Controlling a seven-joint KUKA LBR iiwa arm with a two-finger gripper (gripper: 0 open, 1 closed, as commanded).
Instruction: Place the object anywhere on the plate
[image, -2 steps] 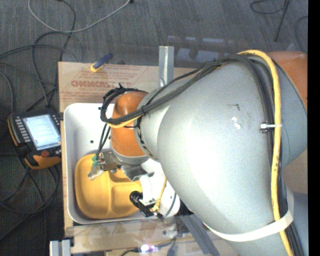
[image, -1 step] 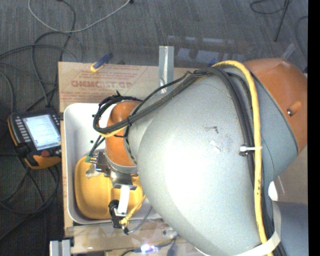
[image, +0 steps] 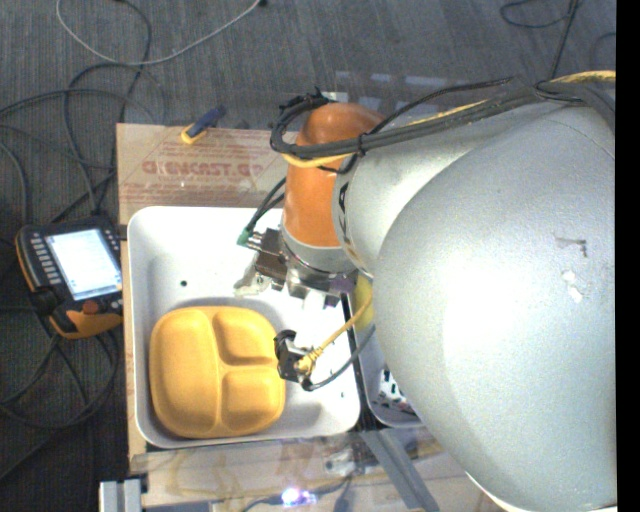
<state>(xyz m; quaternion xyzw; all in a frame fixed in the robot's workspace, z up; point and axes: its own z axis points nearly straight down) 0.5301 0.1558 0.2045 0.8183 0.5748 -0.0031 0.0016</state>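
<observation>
Yellow three-compartment plate (image: 215, 372) lies in the near-left corner of the left white bin (image: 175, 240). Grey arm (image: 480, 290) with orange band (image: 318, 195) reaches over the bin's right half; tool (image: 262, 268) hangs above the bin floor just behind the plate. Tool's grip state: cannot tell. Object to place cannot be made out. Handheld pendant (image: 72, 265) lies on the floor left of the bin.

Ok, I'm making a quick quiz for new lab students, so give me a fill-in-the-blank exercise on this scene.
1. The plate in the white bin is ____ in colour.
2. The plate is moulded into ____ compartments.
3. The band on the arm above the bin is ____.
4. The handheld screen device lies on the floor to the ____ of the bin in the picture.

Missing words: yellow; three; orange; left
</observation>
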